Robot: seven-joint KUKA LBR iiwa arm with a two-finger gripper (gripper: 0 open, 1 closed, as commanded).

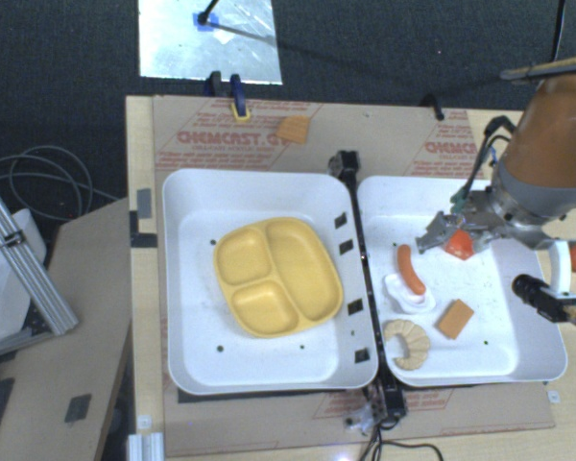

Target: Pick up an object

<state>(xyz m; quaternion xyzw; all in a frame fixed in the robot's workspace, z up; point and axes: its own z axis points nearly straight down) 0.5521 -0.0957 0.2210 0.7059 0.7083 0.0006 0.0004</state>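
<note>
Nearest the bottom of the frame, in the right bin (533,353), lie a round tan pastry (408,342) and, just to its right, a small brown block (454,319); a little higher a white piece (406,294) touches the lower end of a red-orange sausage (411,268), whose long axis runs from upper left to lower right; higher and to the right, the gripper (451,233) hangs over the same bin, with an orange-red thing (460,246) right at its tip; whether that thing sits between the fingers or merely beside them, and whether they are apart or together, I cannot tell; so the likeliest target lies directly at the tool, with the sausage just to its lower left; the left bin (187,286) holds a yellow divided tray (278,277), well apart from the arm (547,152).
</note>
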